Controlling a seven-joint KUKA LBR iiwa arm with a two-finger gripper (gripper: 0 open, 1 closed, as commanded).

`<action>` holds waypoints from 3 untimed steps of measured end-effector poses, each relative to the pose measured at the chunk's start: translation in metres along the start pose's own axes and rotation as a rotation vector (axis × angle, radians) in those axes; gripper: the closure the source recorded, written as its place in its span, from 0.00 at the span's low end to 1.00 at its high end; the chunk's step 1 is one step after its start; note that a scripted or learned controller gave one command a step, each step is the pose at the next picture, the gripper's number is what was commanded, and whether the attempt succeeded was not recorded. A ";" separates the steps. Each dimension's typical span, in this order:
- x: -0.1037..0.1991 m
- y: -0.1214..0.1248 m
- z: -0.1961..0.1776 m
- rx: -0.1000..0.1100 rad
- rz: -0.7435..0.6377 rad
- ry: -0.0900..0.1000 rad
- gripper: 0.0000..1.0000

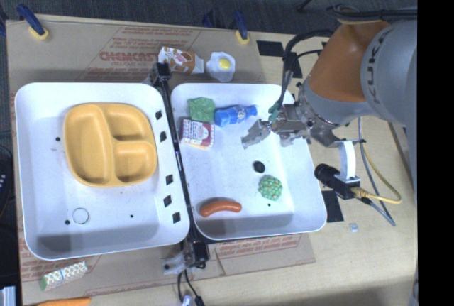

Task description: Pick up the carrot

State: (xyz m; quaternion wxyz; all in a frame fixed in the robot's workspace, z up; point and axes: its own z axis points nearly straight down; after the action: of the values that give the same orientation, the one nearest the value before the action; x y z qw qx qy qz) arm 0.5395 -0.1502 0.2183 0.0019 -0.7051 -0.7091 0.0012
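Note:
The carrot [220,208], a smooth orange-red stick, lies flat near the front wall of the right bin [306,206]. My gripper [270,137] hangs over the back right part of that bin, well behind the carrot and to its right. Its two grey fingers [251,135] are spread apart with nothing between them. The grey arm with its orange band [344,70] reaches in from the right.
The right bin also holds a green block [201,108], a blue bottle [235,115], a red-and-white packet [196,133], a small black piece [259,167] and a green knobbly ball [269,187]. A yellow divided plate [110,143] lies in the left bin [42,226].

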 end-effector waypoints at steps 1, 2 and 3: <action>0.055 -0.039 0.045 0.001 -0.124 0.000 0.00; 0.053 -0.050 0.128 0.001 -0.090 0.001 0.00; 0.073 0.025 0.026 -0.003 -0.086 -0.001 0.00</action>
State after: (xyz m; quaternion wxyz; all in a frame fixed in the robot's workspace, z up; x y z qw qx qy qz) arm 0.5641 -0.0775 0.1920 0.0008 -0.6742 -0.7386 0.0005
